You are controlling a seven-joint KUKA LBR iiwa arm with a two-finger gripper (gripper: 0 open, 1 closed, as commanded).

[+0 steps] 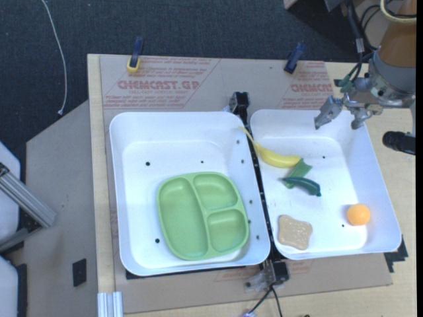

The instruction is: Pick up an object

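Bins sit side by side on the bench, and we look down on them at a slant. We see the left bin (125, 144) holding a green divided plate (201, 213) with three compartments, lying flat toward its near right part. We see the right bin (377, 177) holding four loose things: a yellow banana (274, 156) by its left wall, a green pepper-like piece (303, 180) just near and right of the banana and touching its end, a tan toast-shaped piece (294, 232) near the front wall, and an orange ball (357, 214) toward the right wall, well apart from the rest. We see the arm entering from the far right, and its gripper (342, 115) hangs above the far edge of the right bin with the fingers (326, 116) spread wide, nothing between them. We note it stands apart from every object, the banana being the closest. Two clamps, one yellow-and-blue (135, 55) and one blue (294, 58), grip the far edge of the board (218, 81).
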